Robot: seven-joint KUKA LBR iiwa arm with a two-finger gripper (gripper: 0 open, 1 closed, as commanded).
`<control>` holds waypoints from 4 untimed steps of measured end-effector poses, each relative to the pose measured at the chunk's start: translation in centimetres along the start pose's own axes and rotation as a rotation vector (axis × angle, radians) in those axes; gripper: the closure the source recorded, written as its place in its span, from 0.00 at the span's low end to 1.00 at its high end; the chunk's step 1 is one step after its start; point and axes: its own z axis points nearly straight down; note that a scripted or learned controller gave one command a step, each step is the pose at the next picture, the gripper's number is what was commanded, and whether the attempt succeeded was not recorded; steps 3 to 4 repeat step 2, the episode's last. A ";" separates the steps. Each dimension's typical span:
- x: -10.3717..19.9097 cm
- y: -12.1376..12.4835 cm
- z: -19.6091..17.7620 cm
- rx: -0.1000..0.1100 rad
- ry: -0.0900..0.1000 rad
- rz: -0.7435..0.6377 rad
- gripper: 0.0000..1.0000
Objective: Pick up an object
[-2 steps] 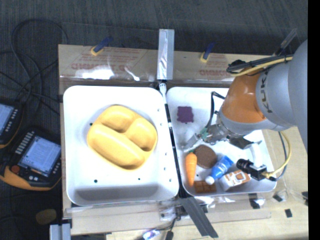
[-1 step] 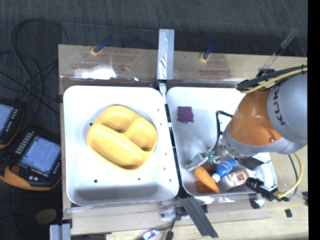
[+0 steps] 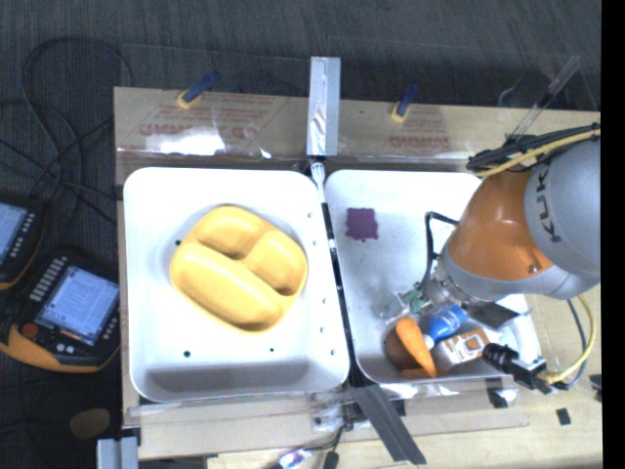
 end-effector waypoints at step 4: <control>10.6 11.5 -12.7 0.027 0.001 0.417 1.00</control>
